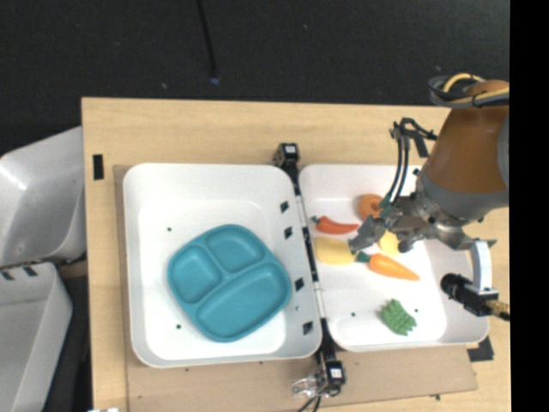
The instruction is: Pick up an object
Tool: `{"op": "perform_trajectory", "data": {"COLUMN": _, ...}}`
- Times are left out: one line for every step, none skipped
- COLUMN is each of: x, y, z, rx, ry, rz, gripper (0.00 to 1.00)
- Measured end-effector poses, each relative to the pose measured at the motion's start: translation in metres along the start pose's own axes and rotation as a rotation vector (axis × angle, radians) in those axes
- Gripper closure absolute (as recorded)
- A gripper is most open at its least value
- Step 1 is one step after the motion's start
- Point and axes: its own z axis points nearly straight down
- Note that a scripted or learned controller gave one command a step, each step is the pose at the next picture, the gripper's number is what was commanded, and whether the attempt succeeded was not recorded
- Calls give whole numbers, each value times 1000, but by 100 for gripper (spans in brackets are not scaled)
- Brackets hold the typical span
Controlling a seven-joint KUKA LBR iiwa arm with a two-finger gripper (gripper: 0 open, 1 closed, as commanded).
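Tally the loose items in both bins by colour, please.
Blue: 1, plate
Orange: 2, carrot, round fruit
Red: 1, pepper
Yellow: 2, pieces
Green: 1, piece
Total: 7

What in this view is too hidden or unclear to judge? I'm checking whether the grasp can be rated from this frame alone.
- Gripper: dark and small in the camera view; whether it touches the yellow piece can't be settled.
- Orange round item: partly covered by the arm's cables and wrist.
- Pale yellow object: mostly hidden behind the gripper.
- Arm: cut off by the right edge.
- Green toy: too small to identify.
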Motion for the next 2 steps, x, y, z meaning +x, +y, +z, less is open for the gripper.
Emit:
{"op": "perform_trajectory", "data": {"x": 0, "y": 2, "z": -6, "rx": -11, "ry": -1, "rz": -3, "gripper": 0}}
{"op": "perform_trajectory", "data": {"x": -4, "y": 12, "z": 47, "rx": -8, "ry": -2, "rz": 0, "gripper": 0}}
